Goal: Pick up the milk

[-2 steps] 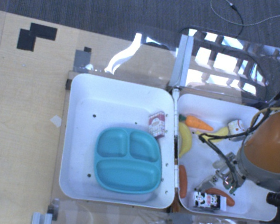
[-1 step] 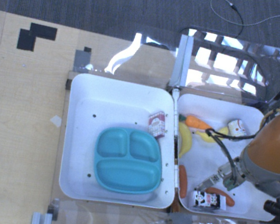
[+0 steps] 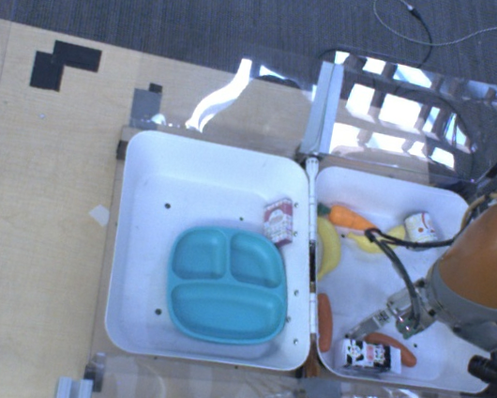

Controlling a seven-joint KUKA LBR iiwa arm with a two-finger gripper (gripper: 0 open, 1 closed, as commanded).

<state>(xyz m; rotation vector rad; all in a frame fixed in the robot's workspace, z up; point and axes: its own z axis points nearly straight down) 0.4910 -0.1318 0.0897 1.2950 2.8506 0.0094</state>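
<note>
The milk (image 3: 365, 356) is a small white carton with black cow patches. It lies on its side at the front edge of the right bin (image 3: 457, 203). My gripper (image 3: 396, 320) hangs just above and behind it, at the end of the grey and orange arm (image 3: 489, 264) coming in from the right. A red sausage (image 3: 394, 347) lies between the gripper and the carton. Nothing shows held in the gripper.
The right bin also holds a banana (image 3: 327, 245), a carrot (image 3: 351, 219), a white cup (image 3: 421, 227) and a second sausage (image 3: 325, 320). In the left bin (image 3: 144, 223) sit a blue divided plate (image 3: 228, 285) and a small red packet (image 3: 279, 221).
</note>
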